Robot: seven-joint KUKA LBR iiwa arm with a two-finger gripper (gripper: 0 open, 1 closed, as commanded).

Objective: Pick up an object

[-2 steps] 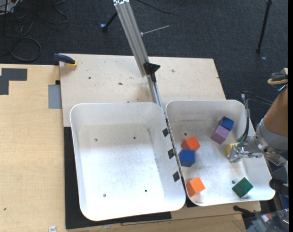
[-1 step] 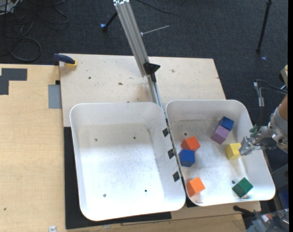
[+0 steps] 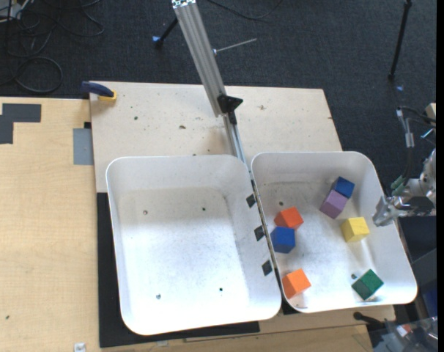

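Blocks all sit loose in the right bin (image 3: 376, 169): two orange ones (image 3: 289, 217) (image 3: 297, 281), two blue (image 3: 283, 239) (image 3: 343, 188), purple (image 3: 333, 204), yellow (image 3: 355, 229), green (image 3: 367, 284). Gripper (image 3: 395, 210) hangs at that bin's right rim, just beside the yellow block, likely nearest candidate; nothing visibly held, can't tell its state. Left bin (image 3: 134, 196) probably serves as drop zone.

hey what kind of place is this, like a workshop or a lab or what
Probably a robotics lab: a bench bears two shallow white bins, coloured blocks lie in the right one, and cables trail over dark carpet.
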